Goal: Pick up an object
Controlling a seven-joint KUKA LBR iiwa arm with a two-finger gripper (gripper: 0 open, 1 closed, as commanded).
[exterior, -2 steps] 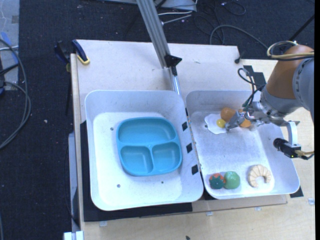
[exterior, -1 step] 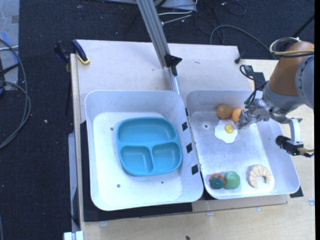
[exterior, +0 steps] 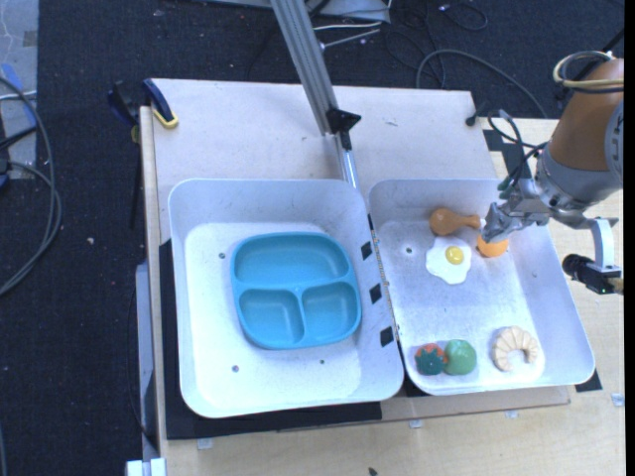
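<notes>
- The gripper (exterior: 499,223) is seen low over the far part of the right bin (exterior: 556,305), directly above a small orange piece (exterior: 493,247); whether that piece is touched cannot be told.
- Whether the gripper is apart, together or clamped on anything cannot be told, since the tips are too small and dark against the orange piece.
- Just left of the gripper a toy drumstick (exterior: 451,221) lies on its side, and near it, towards the front, a toy fried egg (exterior: 449,262) lies flat.
- At the near edge of the right bin a croissant (exterior: 516,348) and a green and red toy vegetable (exterior: 444,357) are set well apart from the gripper.
- The left bin (exterior: 198,296) bears a blue divided tray (exterior: 296,289).
- The orange piece is judged the likeliest target (it is the closest): probably light, stiff, smooth plastic, so slipping is a risk.
- A hold across its narrow middle would be advised; the flat egg would be judged harder to take from above.
</notes>
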